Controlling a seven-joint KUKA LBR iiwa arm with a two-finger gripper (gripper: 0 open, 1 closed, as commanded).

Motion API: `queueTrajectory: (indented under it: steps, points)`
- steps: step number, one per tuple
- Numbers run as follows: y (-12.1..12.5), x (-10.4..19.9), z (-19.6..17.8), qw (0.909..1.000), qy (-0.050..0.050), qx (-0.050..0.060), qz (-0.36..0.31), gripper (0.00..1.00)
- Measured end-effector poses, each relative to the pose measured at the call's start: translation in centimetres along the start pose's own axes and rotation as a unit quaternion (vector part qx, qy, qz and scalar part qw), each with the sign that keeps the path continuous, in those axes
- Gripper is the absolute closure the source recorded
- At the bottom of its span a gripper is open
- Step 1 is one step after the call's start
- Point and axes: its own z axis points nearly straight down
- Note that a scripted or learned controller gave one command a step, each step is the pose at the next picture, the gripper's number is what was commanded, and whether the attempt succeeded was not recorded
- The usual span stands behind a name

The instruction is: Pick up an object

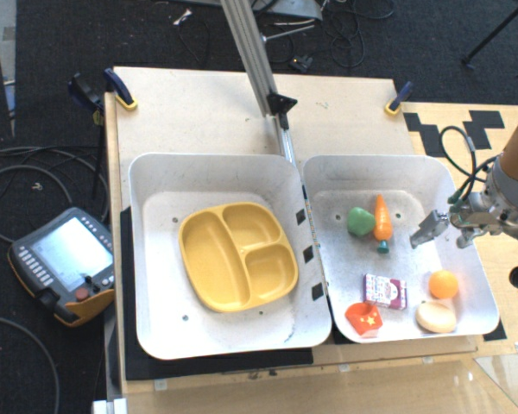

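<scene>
Cream egg-shaped toy, red piece and purple carton lie nearest in the right bin, an orange ball behind them, then the gripper, fingers spread and holding nothing, hovering right of the carrot.

bright, even overhead light; the white bins glare slightly, shadows are soft, and the bench edge looks slightly blurred.
</scene>
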Motion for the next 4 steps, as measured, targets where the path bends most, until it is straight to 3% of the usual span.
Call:
queueTrajectory:
  steps: [1, 4]
  points:
    - [0.0, 0.0, 0.0, 1.0000, 0.000, 0.000, 0.001, 0.00]
    - [0.0, 1.3, 12.9, 1.0000, 0.000, -0.001, 0.001, 0.00]
